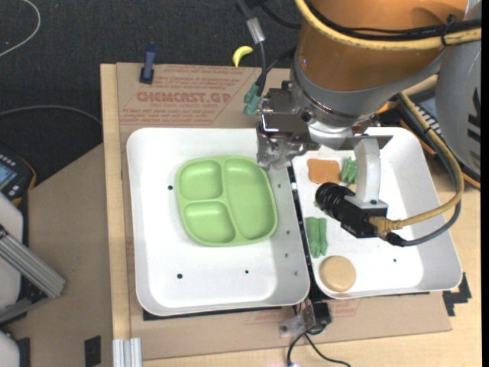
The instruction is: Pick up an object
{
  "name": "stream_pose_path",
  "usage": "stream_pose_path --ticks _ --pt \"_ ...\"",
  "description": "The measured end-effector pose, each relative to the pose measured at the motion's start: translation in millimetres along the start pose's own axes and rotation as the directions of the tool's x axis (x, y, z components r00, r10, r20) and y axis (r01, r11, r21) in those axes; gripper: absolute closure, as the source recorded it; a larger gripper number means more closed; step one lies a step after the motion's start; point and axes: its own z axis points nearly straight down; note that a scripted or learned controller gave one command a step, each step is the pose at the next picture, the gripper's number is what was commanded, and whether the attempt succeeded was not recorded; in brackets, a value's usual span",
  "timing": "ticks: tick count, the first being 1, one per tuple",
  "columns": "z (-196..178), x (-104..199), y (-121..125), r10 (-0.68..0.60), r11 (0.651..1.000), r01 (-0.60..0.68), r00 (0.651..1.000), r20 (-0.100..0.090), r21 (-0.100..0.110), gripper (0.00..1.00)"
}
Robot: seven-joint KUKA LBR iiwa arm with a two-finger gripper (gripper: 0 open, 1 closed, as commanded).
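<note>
A: Nearest items, right bin [428, 270]?
B: One round tan piece, bun-like [337, 272], at the near edge by the wall shared with the other bin. Just beyond it, one green leafy-looking piece [316, 235], lying lengthwise along that same wall.

A: Left bin [153, 281]?
B: One light green divided plate [227, 200], three compartments, flat on the bin floor, tilted a little, its right edge close to the shared wall. Compartments bare.

A: Middle of the right bin?
B: One black cylindrical unit [345, 207] on a white bracket [370, 176], part of the arm's wrist, with a yellow cable [428, 212] running off to the right. It hangs above the bin floor.

A: Further back?
B: One orange flat piece [323, 170] and one smaller green piece [349, 170], side by side near the far part of the right bin, partly under the wrist.

A: The gripper?
B: Gripper [269, 157] sits over the shared wall at the far right corner of the plate, below the metal wrist block. Opening: cannot tell; nothing visible held in it.

A: Behind the bins?
B: Cardboard sheet [183, 90] with red print, a blue clip [147, 64] on its far edge, and the arm's orange band [374, 29].
</note>
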Motion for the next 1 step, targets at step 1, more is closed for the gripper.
stream_pose_path --ticks 1 --pt "103.0 -30.7 -0.5 -0.001 1.0 0.001 1.0 0.002 0.008 1.0"
